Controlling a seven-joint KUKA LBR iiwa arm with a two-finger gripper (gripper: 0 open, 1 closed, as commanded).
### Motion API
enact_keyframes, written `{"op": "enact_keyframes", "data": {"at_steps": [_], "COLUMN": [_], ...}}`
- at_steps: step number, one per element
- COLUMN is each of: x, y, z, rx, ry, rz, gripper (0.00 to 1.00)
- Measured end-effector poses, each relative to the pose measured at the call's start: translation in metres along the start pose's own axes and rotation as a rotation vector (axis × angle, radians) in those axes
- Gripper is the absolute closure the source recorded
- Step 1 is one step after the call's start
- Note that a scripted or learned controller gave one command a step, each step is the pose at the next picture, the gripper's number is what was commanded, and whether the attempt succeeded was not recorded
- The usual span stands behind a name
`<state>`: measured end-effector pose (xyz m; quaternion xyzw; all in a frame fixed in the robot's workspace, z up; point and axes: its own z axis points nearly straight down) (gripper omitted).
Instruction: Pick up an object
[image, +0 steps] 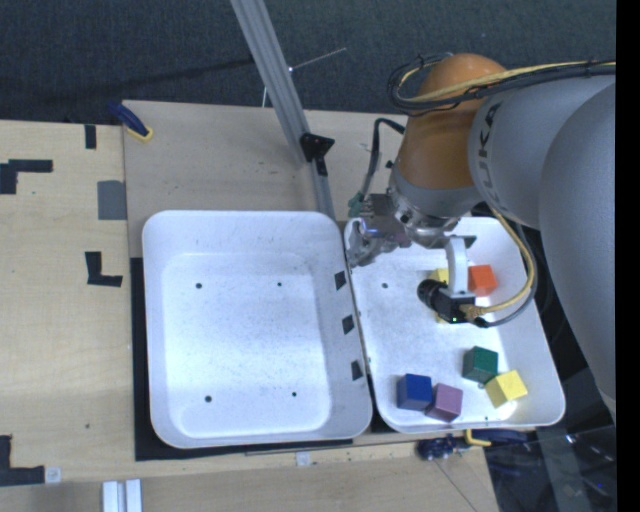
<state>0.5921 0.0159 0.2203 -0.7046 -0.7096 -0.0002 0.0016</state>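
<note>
Gripper (372, 240) low over the far-left corner of the right bin (400, 310), finger state impossible to tell, nothing seen held; cube-like blocks without long axis: orange block (482, 278) mid-right, green block (481, 363), yellow block (506, 387), blue block (414, 390), purple block (446, 401) near.

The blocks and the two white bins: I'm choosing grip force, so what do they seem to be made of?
The blocks, like the blue block and the yellow block, look like painted wood or hard foam: sharp edges, flat matt colour, no gloss. The view cannot settle which. The left bin and the right bin look like moulded plastic: smooth white, rounded corners, faint sheen.
</note>
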Motion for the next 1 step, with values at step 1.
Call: {"op": "enact_keyframes", "data": {"at_steps": [1], "x": [0.0482], "y": [-0.0203], "z": [-0.0113], "rx": [0.000], "ry": [-0.001], "rz": [0.000], "gripper": [1.00]}}
